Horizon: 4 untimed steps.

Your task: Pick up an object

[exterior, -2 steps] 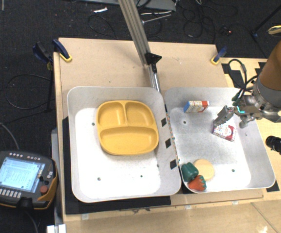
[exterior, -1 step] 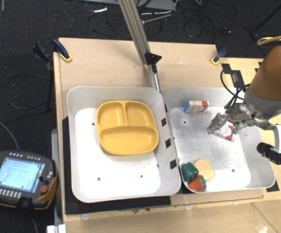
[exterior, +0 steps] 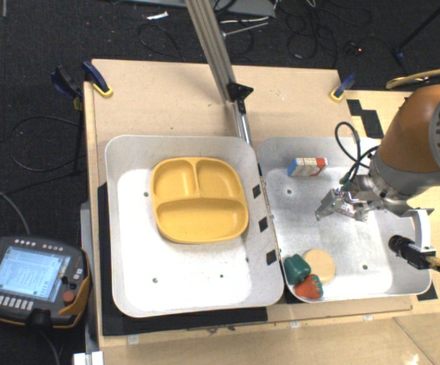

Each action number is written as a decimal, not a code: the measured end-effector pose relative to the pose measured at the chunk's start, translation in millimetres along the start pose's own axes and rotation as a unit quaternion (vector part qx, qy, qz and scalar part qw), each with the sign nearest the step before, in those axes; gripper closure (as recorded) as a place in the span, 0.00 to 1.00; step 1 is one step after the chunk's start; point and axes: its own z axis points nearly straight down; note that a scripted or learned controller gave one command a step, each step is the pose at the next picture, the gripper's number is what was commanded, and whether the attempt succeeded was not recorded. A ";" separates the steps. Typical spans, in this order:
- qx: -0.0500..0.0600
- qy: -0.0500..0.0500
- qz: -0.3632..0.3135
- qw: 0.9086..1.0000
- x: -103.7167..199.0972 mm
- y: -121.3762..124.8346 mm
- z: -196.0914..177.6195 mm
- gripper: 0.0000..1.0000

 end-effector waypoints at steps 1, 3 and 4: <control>-0.002 -0.001 0.000 1.000 0.4 0.6 38.5 0.00; -0.005 -0.002 0.001 1.000 -10.4 2.4 -26.9 1.00; -0.005 -0.001 -0.001 1.000 -7.0 -1.8 -72.1 1.00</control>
